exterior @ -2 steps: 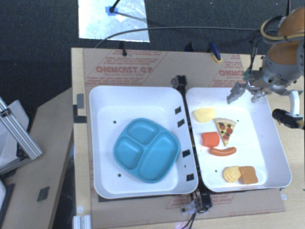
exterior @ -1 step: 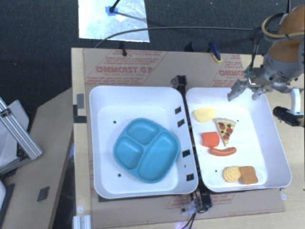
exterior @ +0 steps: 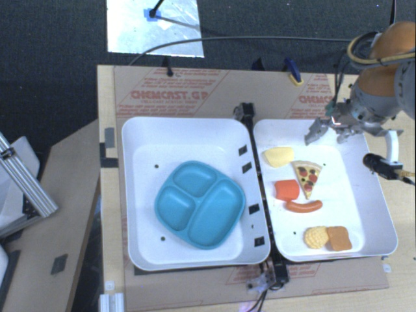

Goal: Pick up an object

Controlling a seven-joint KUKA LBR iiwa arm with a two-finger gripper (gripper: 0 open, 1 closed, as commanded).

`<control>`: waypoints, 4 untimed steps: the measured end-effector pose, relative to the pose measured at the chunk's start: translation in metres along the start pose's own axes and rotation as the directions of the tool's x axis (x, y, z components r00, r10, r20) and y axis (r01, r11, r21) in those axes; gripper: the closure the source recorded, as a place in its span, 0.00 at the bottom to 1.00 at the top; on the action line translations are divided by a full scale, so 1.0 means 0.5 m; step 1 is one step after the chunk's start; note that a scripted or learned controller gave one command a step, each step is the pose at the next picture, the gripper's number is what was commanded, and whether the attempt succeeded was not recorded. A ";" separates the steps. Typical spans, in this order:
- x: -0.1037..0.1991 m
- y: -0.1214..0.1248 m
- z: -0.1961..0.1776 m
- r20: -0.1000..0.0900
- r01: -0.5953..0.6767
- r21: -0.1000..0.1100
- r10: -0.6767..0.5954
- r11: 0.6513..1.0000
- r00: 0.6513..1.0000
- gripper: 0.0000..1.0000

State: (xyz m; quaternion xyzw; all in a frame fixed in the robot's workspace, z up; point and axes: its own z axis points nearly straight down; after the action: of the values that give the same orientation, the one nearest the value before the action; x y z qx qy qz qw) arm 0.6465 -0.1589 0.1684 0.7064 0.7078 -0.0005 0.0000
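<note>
The right bin [exterior: 377, 203] holds several toy foods: a pale yellow piece [exterior: 278, 156], a pizza slice [exterior: 307, 177], an orange-red block [exterior: 286, 189], a red sausage [exterior: 304, 206], a round yellow cracker [exterior: 316, 237] and a brown toast piece [exterior: 338, 238]. My gripper [exterior: 329, 134] hovers over the bin's far edge, up and to the right of the yellow piece. Its fingers are spread open with nothing between them.
In the left bin [exterior: 140, 174] lies a blue divided plate [exterior: 199, 203]. A black divider with clips [exterior: 255, 181] runs between the bins. A black fitting [exterior: 380, 164] sticks out over the right bin's right rim. The arm's grey body [exterior: 383, 90] fills the upper right.
</note>
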 end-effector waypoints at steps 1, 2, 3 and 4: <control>-0.018 -0.010 0.103 0.000 -0.001 0.001 0.001 1.000 1.000 0.00; -0.017 -0.007 0.168 -0.001 -0.001 -0.006 0.001 1.000 1.000 0.00; -0.018 -0.005 0.143 0.001 0.001 -0.008 -0.001 1.000 1.000 1.00; -0.027 -0.016 0.021 0.001 -0.002 -0.007 0.002 1.000 1.000 1.00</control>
State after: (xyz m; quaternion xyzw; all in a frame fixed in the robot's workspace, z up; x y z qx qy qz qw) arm 0.6384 -0.1726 0.1580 0.7071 0.7071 0.0016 0.0028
